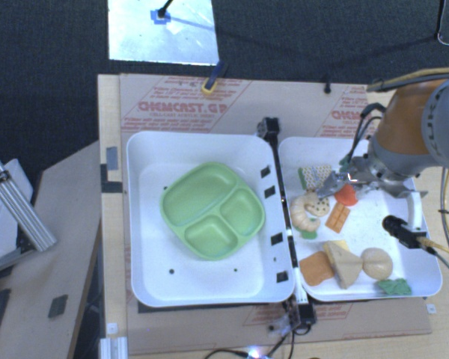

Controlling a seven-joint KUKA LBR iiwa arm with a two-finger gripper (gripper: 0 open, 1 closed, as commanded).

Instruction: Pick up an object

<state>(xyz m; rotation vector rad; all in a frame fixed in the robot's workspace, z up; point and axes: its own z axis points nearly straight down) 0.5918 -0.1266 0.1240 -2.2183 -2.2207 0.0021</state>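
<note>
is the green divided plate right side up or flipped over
Right side up. The green plate lies flat in the left bin with its three hollow compartments facing up, nothing visible in them.

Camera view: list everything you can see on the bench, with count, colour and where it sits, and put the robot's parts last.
Bins: two, white, side by side.
Divided plate: one, light green, left bin.
Toy food pieces: several, orange, tan, cream, red and green, right bin.
Bench sheet: one, tan with red print, under the bins.
Metal plate: one, silvery, beyond the bench.
Arm: one, grey and orange, from the right.
Gripper: one, above the right bin's food.
</note>
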